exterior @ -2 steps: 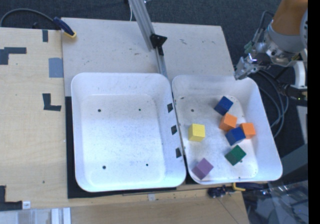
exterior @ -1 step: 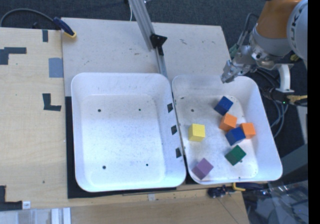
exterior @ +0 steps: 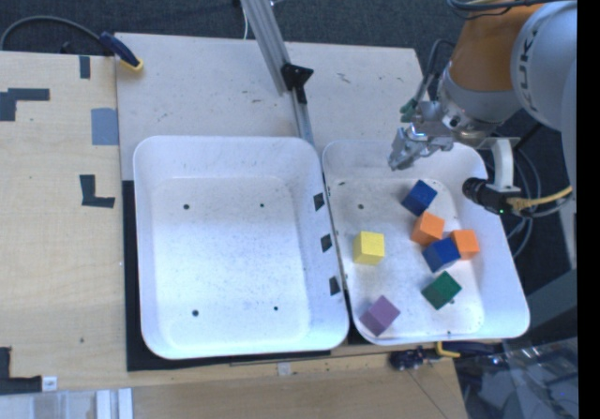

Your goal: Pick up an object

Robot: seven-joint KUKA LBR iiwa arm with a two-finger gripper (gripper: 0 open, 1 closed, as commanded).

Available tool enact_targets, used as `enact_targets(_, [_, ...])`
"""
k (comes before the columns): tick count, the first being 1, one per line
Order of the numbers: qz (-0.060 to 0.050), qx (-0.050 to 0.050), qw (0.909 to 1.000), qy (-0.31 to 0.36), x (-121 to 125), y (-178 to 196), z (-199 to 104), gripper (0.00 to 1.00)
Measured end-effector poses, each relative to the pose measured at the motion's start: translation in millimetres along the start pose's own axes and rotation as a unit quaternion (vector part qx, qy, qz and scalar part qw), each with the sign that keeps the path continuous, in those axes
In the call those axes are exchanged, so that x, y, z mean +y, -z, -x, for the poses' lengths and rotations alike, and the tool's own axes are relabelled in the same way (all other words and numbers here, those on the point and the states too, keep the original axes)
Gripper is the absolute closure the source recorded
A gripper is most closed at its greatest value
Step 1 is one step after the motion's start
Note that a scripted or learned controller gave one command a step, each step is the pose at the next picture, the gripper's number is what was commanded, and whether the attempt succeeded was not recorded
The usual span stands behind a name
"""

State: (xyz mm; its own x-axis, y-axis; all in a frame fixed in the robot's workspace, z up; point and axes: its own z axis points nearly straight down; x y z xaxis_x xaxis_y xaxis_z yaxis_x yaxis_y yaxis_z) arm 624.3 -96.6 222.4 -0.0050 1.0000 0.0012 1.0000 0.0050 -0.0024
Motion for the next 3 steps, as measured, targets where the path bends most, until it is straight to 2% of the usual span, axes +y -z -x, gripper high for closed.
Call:
enact_targets(2, [0.000, 0.001, 1.0000, 0.002, -28.4, 17.6, -105.1, 1.00])
enact_targets(3, [-0.001, 0.000, 1.0000, 0.001, -47.7, 3.6, -159.1, 1.00])
